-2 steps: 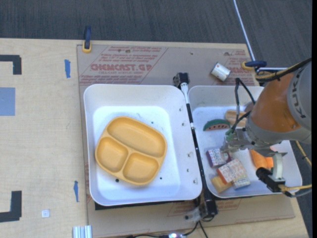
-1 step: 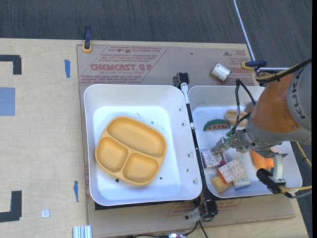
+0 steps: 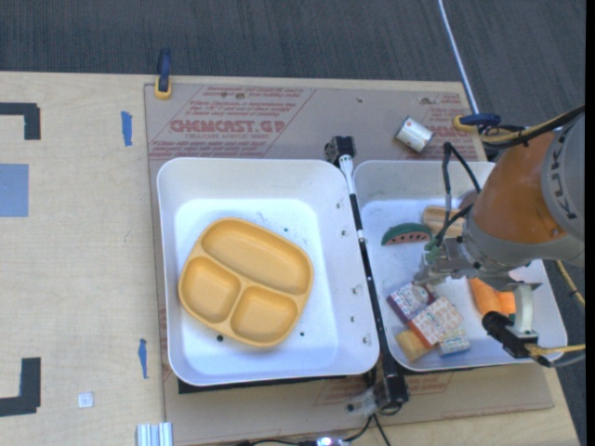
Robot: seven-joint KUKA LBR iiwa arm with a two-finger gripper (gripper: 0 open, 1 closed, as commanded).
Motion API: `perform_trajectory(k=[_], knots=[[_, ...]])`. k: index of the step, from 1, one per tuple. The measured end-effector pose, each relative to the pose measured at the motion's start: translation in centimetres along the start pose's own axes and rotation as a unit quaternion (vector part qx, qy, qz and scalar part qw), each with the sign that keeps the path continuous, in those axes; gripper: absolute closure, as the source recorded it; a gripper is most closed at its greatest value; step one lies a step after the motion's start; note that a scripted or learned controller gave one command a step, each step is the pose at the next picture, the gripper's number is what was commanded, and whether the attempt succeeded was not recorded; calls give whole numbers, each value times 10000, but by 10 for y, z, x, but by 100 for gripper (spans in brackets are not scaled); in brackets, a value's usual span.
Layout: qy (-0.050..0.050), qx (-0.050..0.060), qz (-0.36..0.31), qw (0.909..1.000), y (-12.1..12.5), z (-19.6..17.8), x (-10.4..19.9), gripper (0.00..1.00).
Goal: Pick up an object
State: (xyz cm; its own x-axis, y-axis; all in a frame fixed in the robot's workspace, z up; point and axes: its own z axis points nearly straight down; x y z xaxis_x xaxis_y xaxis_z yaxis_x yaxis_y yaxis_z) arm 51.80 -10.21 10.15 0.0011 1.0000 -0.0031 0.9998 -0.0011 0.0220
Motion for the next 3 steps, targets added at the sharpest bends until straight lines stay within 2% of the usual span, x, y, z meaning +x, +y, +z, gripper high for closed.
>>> perform_trajectory(k=[1, 2, 3], knots=[[-1, 0, 1, 10000, 0, 0, 0, 0], [2, -20, -2, 10000, 2, -11, 1, 100], [3, -18, -2, 10000, 2, -10, 1, 0]])
